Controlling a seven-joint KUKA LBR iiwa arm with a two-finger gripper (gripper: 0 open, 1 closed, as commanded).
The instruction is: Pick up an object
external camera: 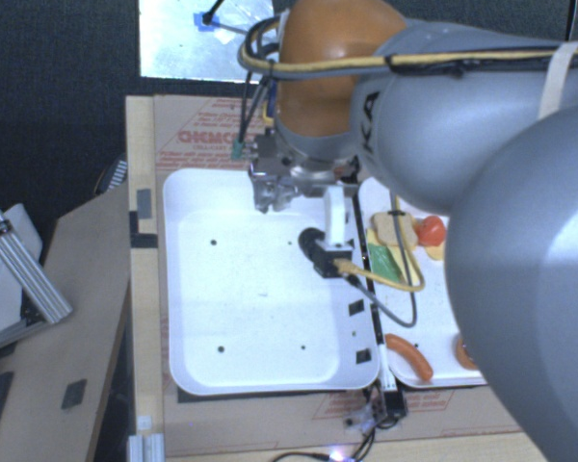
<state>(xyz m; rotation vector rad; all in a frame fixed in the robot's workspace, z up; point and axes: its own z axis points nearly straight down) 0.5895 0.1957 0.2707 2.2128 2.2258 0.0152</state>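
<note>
Nearest the lens, filling the right side: the grey arm (501, 258), blurred by closeness, with its orange band (332, 37) above the wrist.

Then, from the left: cardboard sheet (144, 258) under both bins. On it the left bin (188, 287), white floor with a few dark specks and nothing to pick visible in it. Above its far right corner, the gripper (268, 192), hanging low over the white floor. How far open, impossible to tell from this angle; nothing seen held in it. Just right of that, a black fitting (318, 250) on the wrist and a yellow cable (395, 275) looping down across the wall between the bins.

Further right, the right bin (405, 385), partly hidden by the arm. In it: a yellow-green piece (389, 258) near the shared wall, a red round piece (430, 229) just beside it, and an orange sausage-shaped piece (410, 356) nearer the front edge.

Judged step: the approach, no grasp made yet. Likely wasted if lowered here, over bare floor. Next move calls for crossing right over the shared wall, centring above one piece, then descending and closing. Orange sausage-shaped piece probably the easiest: well apart from the others.
</note>
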